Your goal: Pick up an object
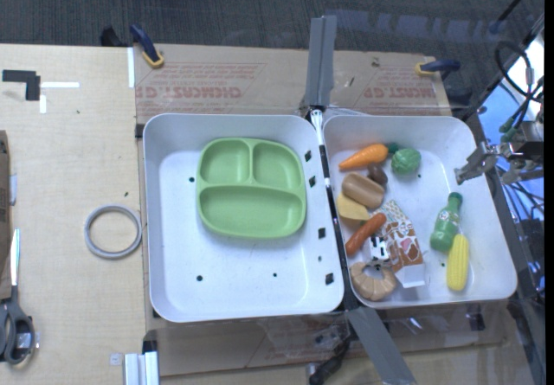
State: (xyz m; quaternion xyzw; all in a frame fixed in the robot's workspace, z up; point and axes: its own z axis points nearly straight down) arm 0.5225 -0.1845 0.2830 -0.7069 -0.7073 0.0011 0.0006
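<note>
A: Toy food fills the right bin (pixel 433 137): a carrot (pixel 364 157), broccoli (pixel 405 160), a green bottle (pixel 446 224), corn (pixel 458 261), a small carton (pixel 402 245), a bread roll (pixel 373 282).

B: And the gripper (pixel 474 165)?

A: Near that bin's right rim, above and right of the bottle, holding nothing. How it stands I cannot tell; it is too small and blurred.

B: Which item looks easiest?

A: The bottle or corn, I'd judge. Both lie apart from the pile left of them.

B: Risks?

A: Corn and bottle nearly touch, so a descent between them could knock one aside. Both are rounded and may squirt out. The rim beside them could block a finger.

B: The green plate (pixel 252 187)?

A: Far left of the bottle, in the other bin (pixel 164 227).
</note>
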